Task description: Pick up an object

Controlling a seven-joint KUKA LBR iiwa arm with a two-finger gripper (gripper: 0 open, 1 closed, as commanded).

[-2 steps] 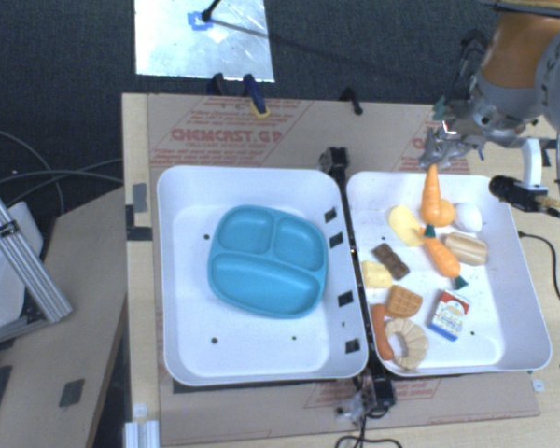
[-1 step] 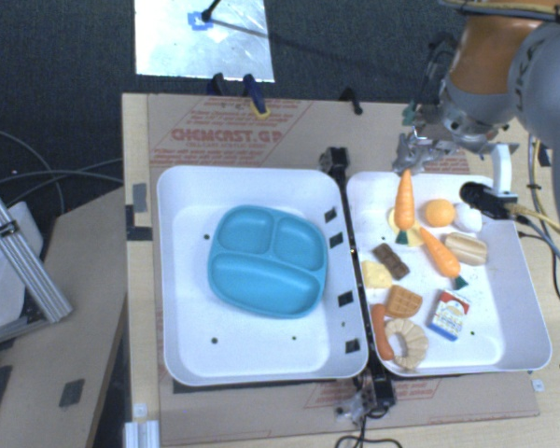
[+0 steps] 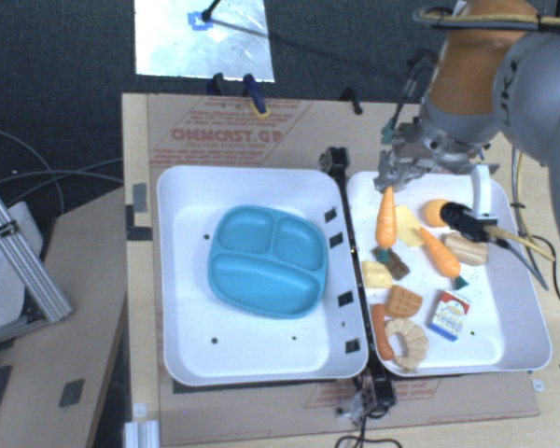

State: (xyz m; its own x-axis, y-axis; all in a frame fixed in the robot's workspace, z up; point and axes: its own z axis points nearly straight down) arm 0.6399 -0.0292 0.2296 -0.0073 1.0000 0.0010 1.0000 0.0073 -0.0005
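**One carrot hanging from the pincer above the right bin**

One carrot (image 3: 385,220) hangs upright, its top pinched between the closed fingers of the gripper (image 3: 389,181), above the right bin (image 3: 518,329) near its back left corner. Beneath and beside it lie a second carrot (image 3: 440,253), a waffle (image 3: 403,301), a small red and blue carton (image 3: 449,315) and other play food. The left bin (image 3: 182,250) holds a blue divided plate (image 3: 267,260).

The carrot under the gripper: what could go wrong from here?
1. The carrot hangs upright from the gripper, caught only at its top end, so it may slip out.
2. If it drops, it could land on the crowded food pieces below, such as the second carrot, and scatter them.
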